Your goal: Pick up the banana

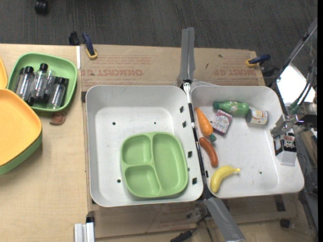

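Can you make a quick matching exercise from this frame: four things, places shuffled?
Things:
1. banana
2. green divided plate
3. green bottle
4. small vials

Places:
A. in the green tray at the far left of the bench
B. near the front edge of the right bin
C. in the left bin
D. near the back of the right bin

Pairs: 1-B, 2-C, 3-D, 4-A
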`<action>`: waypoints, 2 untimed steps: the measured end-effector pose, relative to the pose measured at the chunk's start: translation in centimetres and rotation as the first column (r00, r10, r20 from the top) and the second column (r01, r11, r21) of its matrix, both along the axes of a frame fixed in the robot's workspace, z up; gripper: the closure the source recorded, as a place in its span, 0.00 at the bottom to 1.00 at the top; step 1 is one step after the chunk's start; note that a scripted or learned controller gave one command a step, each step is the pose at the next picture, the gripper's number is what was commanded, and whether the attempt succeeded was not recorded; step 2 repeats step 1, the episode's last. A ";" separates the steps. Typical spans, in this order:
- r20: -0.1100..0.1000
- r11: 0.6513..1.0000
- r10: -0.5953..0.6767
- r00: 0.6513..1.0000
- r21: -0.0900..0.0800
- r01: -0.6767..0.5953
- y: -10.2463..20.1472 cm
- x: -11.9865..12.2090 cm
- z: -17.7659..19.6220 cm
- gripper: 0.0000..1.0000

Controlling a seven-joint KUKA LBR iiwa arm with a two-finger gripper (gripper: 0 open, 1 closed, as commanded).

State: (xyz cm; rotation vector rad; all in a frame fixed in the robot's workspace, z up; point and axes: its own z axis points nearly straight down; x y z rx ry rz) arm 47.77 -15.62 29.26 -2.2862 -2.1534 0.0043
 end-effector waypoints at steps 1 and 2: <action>0.000 0.985 0.173 0.985 0.001 -0.173 -3.4 0.0 -1.3 1.00; 0.000 0.985 0.173 0.985 0.001 -0.173 -3.4 0.0 -1.3 1.00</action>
